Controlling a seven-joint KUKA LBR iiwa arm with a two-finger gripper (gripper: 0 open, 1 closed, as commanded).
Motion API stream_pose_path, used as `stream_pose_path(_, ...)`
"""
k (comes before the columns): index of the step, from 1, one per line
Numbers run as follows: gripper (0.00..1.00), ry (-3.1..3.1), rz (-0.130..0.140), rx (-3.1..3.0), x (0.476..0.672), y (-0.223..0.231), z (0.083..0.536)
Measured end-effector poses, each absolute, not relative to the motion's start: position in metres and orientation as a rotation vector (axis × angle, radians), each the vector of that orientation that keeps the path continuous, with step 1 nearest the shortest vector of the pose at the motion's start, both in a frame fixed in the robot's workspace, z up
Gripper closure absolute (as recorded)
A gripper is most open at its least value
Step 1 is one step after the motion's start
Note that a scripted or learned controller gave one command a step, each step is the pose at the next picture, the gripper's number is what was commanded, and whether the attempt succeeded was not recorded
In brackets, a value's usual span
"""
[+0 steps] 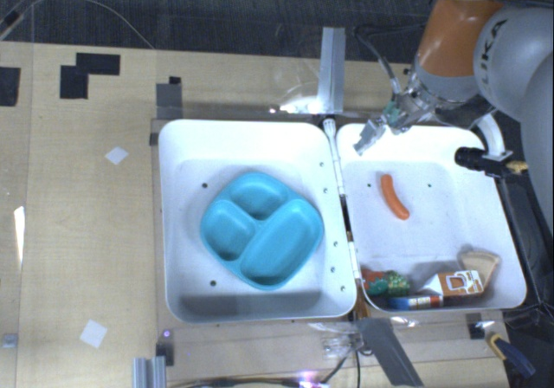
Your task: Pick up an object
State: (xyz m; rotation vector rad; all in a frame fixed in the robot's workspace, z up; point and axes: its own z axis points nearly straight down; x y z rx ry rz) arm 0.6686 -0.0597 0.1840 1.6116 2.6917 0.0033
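A pale wooden bench point(78, 204) is seen from above. Two shallow white bins are set on it side by side, touching along one edge: the left bin point(177, 230) and the right bin point(506, 239). Black patches point(86, 73) are marked on the bench's far left surface.

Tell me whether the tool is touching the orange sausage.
Apart. The camera view shows bare white bin floor between the tool and the orange sausage.

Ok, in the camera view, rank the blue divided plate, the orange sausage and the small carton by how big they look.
Largest to smallest:
1. blue divided plate
2. small carton
3. orange sausage
The last two look close in size, so their order is unsure.
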Motion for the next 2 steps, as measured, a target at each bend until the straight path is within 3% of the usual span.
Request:
stream_pose_path(1,0.0,2.737,0.004,1.532,0.645,-0.107,0.093)
stream_pose_path(2,1.0,2.735,0.008,1.527,0.647,-0.107,0.103)
